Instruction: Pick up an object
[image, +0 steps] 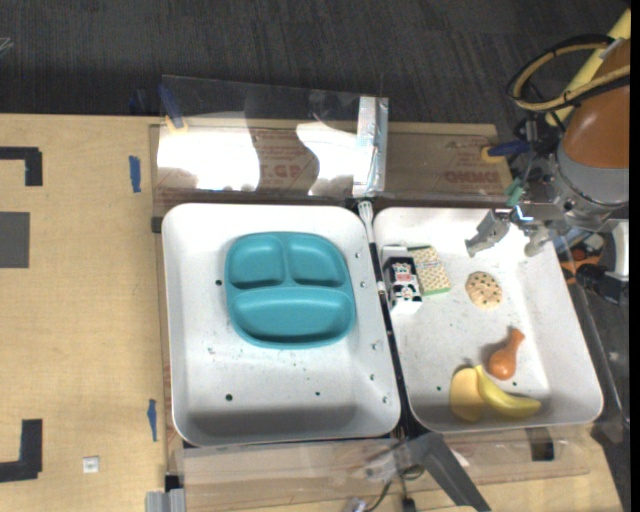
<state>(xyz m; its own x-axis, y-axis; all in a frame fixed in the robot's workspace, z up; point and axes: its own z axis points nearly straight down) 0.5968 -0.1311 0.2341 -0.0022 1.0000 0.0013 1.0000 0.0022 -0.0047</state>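
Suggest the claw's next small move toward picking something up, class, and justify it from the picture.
Probably lower toward the cookie. The claw hangs open above the right bin, holding nothing, and the cookie lies just below it, apart from the other items.

Right bin (560, 300): centre floor open, wide gap between cookie (484, 290) and banana (490, 395). Card packet (410, 273) lies against left wall, near divider; little side room there. Orange drumstick toy (506, 355) touching banana at lower right, crowding that corner. Gripper (512, 232) hangs over upper right rim, fingers spread, just above cookie. Left bin (190, 300): teal divided plate (290, 288) takes upper middle; lower floor and left strip free. Clear plastic sheet (270, 140) stands behind bins, blocking far side.
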